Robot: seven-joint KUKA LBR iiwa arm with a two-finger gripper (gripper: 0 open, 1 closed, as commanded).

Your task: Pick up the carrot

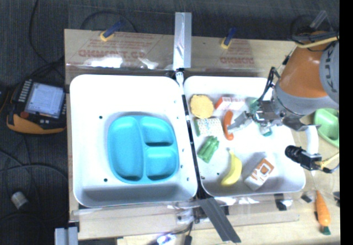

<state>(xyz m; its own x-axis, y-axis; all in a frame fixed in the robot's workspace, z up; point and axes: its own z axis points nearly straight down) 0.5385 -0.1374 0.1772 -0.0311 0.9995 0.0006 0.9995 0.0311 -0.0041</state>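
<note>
Orange in colour, the carrot lies in the right bin, in its upper middle area, with its length running roughly top to bottom in the camera view. Directly to the carrot's right sits the gripper, whose grey tip points left and reaches close to the carrot; whether the two touch cannot be determined. The state of the jaws cannot be determined either, and no object is seen between them. The arm enters from the right, with its orange band above the grey wrist. Left of the carrot lies a white block with a green printed pattern, and above that a round yellow item. A white-and-red packet lies just above the carrot. Below the patterned block rests a green vegetable, and to its lower right a banana, curved and yellow. A small carton with orange and white faces lies right of the banana. A small teal object sits below the wrist. The left bin holds a blue divided tray with three compartments. On the floor to the far left rests a handheld device with a lit screen.
</note>
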